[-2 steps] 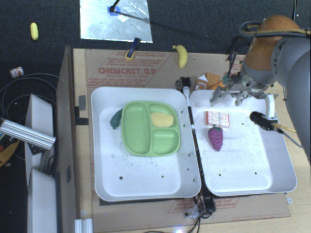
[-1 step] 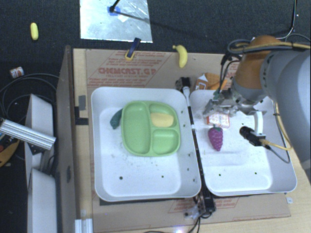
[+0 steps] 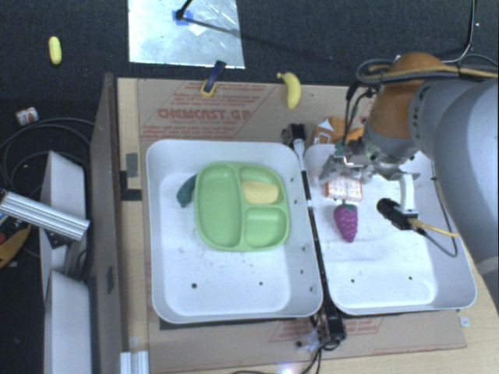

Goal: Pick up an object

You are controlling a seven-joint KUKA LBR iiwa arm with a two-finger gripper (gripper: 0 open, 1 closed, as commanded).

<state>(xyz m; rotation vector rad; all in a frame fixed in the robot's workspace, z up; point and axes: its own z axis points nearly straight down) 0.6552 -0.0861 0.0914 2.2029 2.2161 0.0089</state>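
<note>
A: Where is the purple bumpy grape-shaped toy (image 3: 346, 221)?
B: In right white bin (image 3: 390, 287), just below gripper (image 3: 343, 179), long axis up-down.
A: Grip state?
B: Cannot tell, hidden.

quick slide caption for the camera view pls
Arm's pincer over the right bin near purple grapes; green tray with a yellow item sits in the left bin.

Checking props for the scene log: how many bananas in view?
2 clear ones. One banana lies on the cardboard behind the bins. A second banana lies on the dark floor at far left. The arm covers part of the right bin, so more may be hidden.
</note>
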